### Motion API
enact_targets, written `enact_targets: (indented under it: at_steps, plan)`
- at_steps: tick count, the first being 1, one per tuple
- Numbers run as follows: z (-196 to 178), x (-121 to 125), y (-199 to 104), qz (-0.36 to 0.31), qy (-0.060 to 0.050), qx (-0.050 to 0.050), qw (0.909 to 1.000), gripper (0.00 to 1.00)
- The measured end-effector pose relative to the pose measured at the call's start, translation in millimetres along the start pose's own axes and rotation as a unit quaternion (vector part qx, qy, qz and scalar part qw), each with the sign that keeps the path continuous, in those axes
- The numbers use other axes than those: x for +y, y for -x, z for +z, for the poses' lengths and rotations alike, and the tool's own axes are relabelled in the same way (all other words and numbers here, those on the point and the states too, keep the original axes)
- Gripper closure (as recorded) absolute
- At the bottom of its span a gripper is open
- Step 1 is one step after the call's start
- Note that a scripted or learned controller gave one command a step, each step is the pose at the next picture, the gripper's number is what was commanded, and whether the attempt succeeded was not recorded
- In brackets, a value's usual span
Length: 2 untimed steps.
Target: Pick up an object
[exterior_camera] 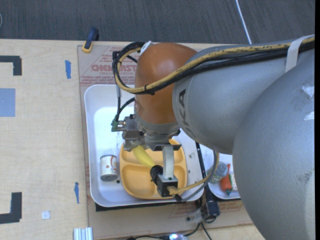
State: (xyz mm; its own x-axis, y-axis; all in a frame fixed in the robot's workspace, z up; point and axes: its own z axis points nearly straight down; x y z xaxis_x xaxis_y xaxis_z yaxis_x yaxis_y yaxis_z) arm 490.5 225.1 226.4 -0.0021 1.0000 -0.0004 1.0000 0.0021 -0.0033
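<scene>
Arm (165, 109) is hovering over the left bin (95, 104), jaws are hiding under the wrist so can't tell their state. Banana (143, 157) is lying in the yellow tray (132, 176), can (108, 167) sitting at the tray's 9 o'clock.

Showed a thick grey arm (260, 114) with dark letters on its side, wore a rounded orange band (159, 79) above a dull metal gripper (142, 142), and carried a yellow-and-black cable (225, 54) along the top, with thin black wires (118, 71) looped beside the band.
</scene>
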Motion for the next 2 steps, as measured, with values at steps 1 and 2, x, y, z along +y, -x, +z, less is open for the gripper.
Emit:
enact_targets:
  at_steps: [1,2]
  plan:
    - [15,-11,24,0.002,0.000,0.000,1.0000,1.00]
    - [-27,27,1,0.000,0.002,0.000,1.0000,1.00]
